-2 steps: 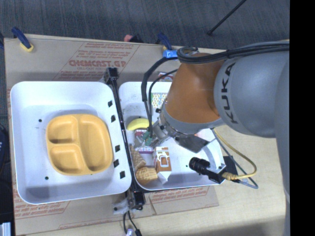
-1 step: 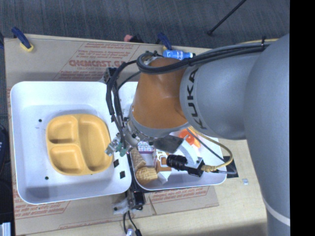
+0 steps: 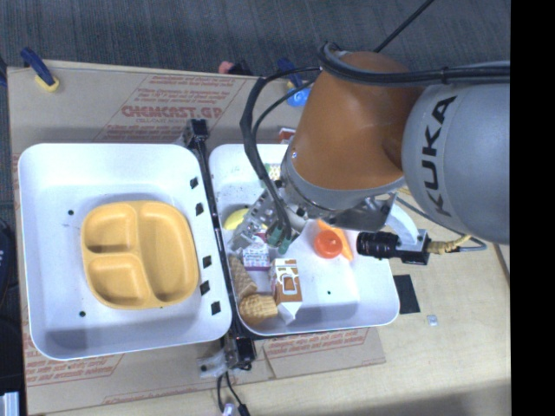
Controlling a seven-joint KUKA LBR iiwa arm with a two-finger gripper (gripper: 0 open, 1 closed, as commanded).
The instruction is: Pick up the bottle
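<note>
While the brown waffle cone lies nearest in the right white bin, the claw hangs low to reach the toys; I cannot tell if it is open or closed. Just beside it lies a small orange plastic thing, maybe the bottle. Farther back, the big grey arm says KUKA and the brown cardboard says CHEMCAST.

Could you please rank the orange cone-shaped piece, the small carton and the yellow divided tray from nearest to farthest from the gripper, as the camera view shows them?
Measured from the gripper in the right bin:
1. Small carton, just below it in the right bin.
2. Orange cone-shaped piece, to its right; nearly as close, so the first two are hard to separate.
3. Yellow divided tray, far left, in the left bin.
</note>
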